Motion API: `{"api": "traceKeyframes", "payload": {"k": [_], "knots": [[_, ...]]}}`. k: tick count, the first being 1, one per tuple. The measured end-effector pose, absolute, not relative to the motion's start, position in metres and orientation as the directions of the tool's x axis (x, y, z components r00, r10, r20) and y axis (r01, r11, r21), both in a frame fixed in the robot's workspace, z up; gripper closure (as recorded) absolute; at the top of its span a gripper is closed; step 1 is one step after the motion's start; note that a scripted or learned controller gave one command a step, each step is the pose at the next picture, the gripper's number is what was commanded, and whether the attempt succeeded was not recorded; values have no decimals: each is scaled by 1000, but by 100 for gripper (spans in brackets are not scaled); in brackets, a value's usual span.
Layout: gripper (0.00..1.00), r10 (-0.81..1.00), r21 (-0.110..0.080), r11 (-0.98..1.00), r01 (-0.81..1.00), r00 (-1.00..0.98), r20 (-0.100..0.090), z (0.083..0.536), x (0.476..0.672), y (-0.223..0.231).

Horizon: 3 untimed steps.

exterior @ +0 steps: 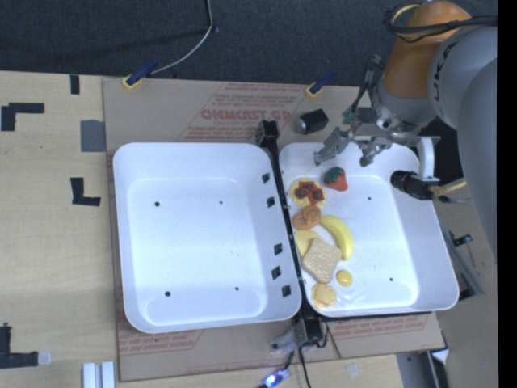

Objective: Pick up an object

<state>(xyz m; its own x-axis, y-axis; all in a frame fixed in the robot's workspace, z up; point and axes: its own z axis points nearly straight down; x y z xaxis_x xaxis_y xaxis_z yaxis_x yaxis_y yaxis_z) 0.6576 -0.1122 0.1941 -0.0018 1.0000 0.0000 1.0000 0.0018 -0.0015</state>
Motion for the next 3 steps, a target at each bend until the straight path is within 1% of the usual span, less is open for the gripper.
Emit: {"api": "traceKeyframes", "payload": {"k": [1, 2, 3], "knots": [[0, 1000, -4, 0, 1000, 0, 1, 81, 632, -122], [0, 1000, 0, 2, 1000, -2, 0, 84, 650, -112], [0, 1000, -5, 0, 1000, 0, -3, 85, 668, -99]]}}
